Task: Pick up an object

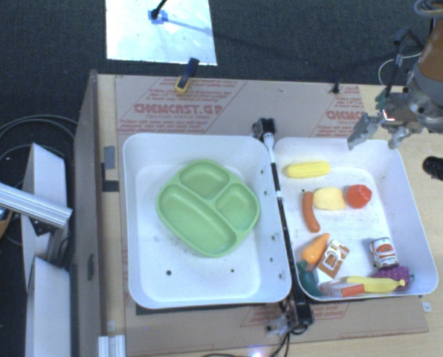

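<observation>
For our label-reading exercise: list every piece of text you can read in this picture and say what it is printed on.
"CHEMCAST GP": red print on the brown board behind the left bin.
The same red print on the board behind the right bin, partly cut off by the bin, not fully readable.
Small can label: too small to read.
Small box print: too blurred to read.

Grey arm (429,95), orange band, grey two-fingered end effector (375,131), looping cables

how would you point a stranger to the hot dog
Look in the right bin, the one full of toy food. Near its left wall, the hot dog lies just below the corn. It is the thin orange-red stick beside a rounder yellow piece.
</observation>
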Controlling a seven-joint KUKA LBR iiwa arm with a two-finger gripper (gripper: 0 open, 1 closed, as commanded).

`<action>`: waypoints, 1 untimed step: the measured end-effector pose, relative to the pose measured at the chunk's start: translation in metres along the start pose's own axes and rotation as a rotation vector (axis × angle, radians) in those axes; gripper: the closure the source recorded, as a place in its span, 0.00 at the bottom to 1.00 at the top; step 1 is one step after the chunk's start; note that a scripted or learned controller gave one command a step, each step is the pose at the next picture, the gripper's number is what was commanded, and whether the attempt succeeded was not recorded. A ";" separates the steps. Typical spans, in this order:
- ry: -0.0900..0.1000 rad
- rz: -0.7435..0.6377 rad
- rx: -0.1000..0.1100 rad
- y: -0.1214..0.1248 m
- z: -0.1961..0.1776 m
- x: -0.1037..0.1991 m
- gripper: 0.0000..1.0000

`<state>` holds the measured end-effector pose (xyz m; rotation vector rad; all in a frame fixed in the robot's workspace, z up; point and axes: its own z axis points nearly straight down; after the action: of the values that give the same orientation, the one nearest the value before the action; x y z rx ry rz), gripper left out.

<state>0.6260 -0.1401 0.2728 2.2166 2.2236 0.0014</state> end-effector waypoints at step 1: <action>0.004 -0.005 0.010 -0.017 0.130 0.053 0.00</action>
<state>0.6088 -0.0875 0.1428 2.2180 2.2359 -0.0046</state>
